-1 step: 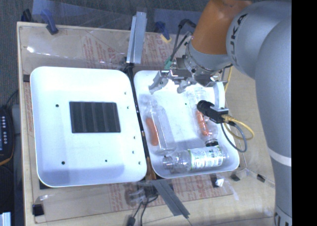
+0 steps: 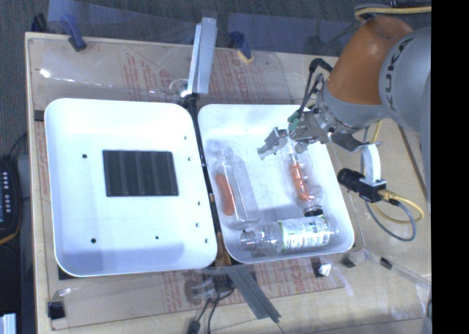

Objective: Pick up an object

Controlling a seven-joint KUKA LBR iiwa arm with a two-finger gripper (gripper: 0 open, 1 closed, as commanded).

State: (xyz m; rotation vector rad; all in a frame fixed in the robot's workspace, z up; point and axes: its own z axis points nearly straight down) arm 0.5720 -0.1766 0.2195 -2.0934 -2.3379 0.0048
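Observation:
Three clear plastic bottles lie in the right bin (image 2: 249, 119). One with an orange insert (image 2: 229, 192) lies along the left wall. A second with an orange insert (image 2: 302, 182) lies right of the middle, its black cap toward the front. A labelled bottle (image 2: 293, 235) lies across the front wall. My gripper (image 2: 282, 146) hangs over the back of the right bin, just above the far end of the second bottle. It is open, and nothing sits between its fingers.
A flat black ribbed block (image 2: 139, 173) lies in the middle of the left bin (image 2: 66, 237). A grey metal bar (image 2: 201, 54) stands at the back between the bins. The arm's orange band (image 2: 363, 58) is over the right bin's back right corner.

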